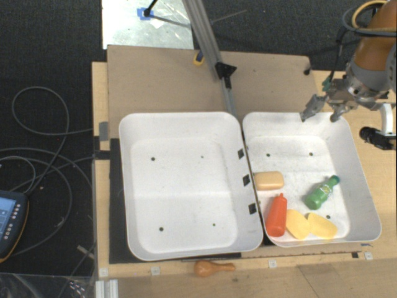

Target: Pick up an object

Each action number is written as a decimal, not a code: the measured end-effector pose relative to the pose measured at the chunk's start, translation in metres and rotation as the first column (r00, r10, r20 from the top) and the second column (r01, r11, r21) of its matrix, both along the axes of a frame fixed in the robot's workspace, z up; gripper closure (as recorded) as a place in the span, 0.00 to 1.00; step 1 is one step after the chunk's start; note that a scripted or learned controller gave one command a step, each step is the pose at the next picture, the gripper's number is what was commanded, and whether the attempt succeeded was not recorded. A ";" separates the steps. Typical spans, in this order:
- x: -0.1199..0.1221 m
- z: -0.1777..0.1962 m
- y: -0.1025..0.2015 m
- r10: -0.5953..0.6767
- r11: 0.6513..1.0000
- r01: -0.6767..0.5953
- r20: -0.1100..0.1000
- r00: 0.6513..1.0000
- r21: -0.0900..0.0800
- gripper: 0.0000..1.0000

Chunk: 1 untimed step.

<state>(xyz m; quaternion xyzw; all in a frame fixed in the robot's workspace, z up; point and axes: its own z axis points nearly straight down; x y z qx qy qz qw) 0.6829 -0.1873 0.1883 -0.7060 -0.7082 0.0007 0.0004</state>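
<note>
The likeliest targets sit in the right-hand shallow white bin [356, 160]: a small green plastic bottle [322, 192] lying tilted, a red plastic ketchup bottle [276, 215] lying on its side, two yellow rounded pieces [310, 225] touching each other, and a tan soap-like block [268, 180]. They cluster in the bin's near half, probably because they have settled loosely there rather than been arranged. All lie well apart from the end effector [327, 108], below it in the camera view and towards the near edge. The end effector hovers over the far rim of that bin, its two fingers spread with nothing between them. The left-hand white bin [180, 185] lies farther left of it. A brown pear-shaped object [214, 267] rests on the bench [155, 73] outside the bins.
</note>
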 end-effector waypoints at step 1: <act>0.010 -0.055 0.004 0.004 1.000 -0.004 0.000 1.000 0.000 0.00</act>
